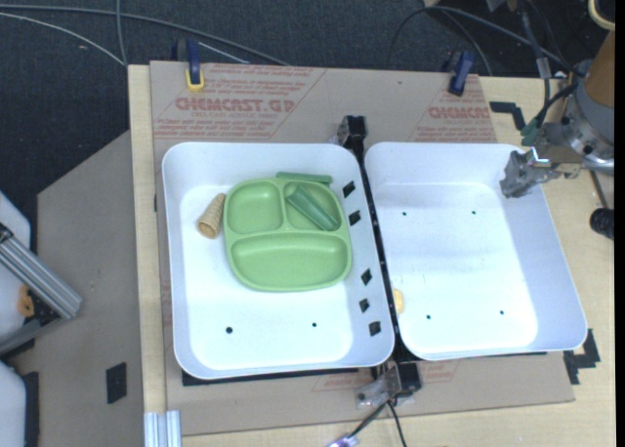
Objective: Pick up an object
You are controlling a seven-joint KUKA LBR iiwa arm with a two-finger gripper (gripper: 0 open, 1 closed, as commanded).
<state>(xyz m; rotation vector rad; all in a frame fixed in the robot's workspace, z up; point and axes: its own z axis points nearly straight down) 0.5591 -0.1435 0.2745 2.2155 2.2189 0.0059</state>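
green plate (286, 262), bench (234, 103) lettering perhaps "chemcast gp"

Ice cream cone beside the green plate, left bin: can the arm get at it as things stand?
Probably yes. The cone lies in the open against the green plate's left edge, nothing on top. The pincer sits at the right bin's far corner, so it must cross the divider.

Arm (596, 103) cut off by right edge, most of body out of frame. Gripper (518, 178) small, blurred over right bin's (469, 347) top-right corner; finger state unreadable. Small yellowish thing (397, 303) half hidden behind rim between bins, identity unclear. Green object (314, 206) in tray (283, 264) compartment: indistinct shape.
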